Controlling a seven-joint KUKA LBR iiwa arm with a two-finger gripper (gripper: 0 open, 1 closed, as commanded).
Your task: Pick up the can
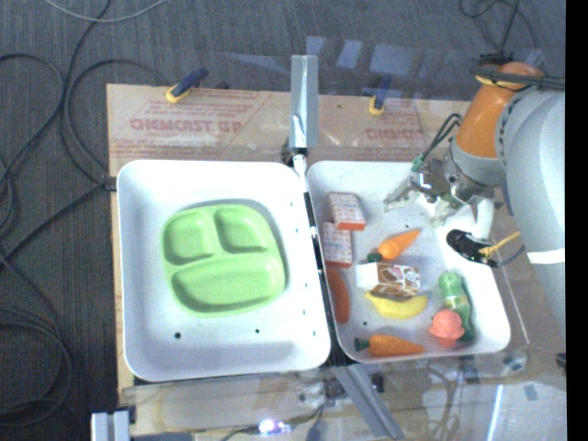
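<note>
Left bin, white, shallow: holds one green divided plate with three compartments, lying at its centre.

Right bin, white, shallow: two small red-and-white cartons, one at upper left, the other just below it; an orange toy carrot at centre; a second carrot near the lower edge; a yellow banana between them; a green toy vegetable at right, with a pink round fruit just below it.

Bench: brown printed board under both bins; yellow-and-blue clamps at its upper edge, one at left, one at right. Black cables trail over the grey floor at the frame's left.
</note>
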